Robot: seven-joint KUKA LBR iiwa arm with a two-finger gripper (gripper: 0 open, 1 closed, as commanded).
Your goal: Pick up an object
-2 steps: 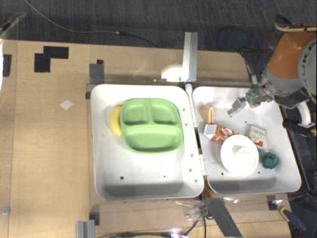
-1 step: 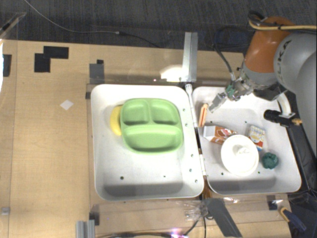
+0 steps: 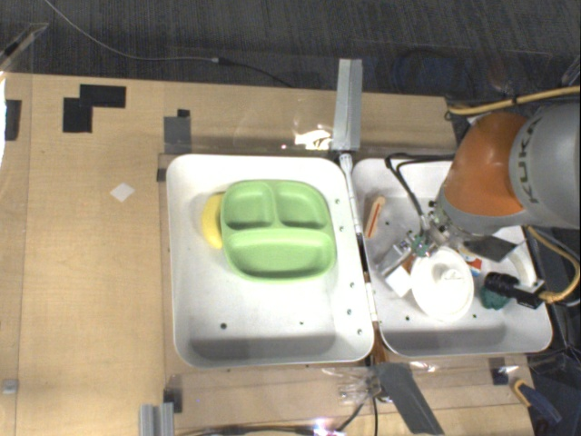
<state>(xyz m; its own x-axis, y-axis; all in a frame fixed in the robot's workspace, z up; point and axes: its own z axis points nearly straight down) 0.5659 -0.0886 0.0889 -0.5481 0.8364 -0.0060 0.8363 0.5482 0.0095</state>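
A white cup [image 3: 443, 285] lies low in the right bin [image 3: 454, 334], a teal piece [image 3: 495, 294] just beside it at its right edge. Just above the cup, the gripper [image 3: 419, 243] hangs amid small clutter near the bin's middle; whether it is open or closed cannot be told, nor whether it grips anything. An orange strip [image 3: 373, 216] lies near the bin's left wall. In the left bin [image 3: 263, 334], a green divided tray [image 3: 276, 228] partly covers a yellow object [image 3: 211, 222].
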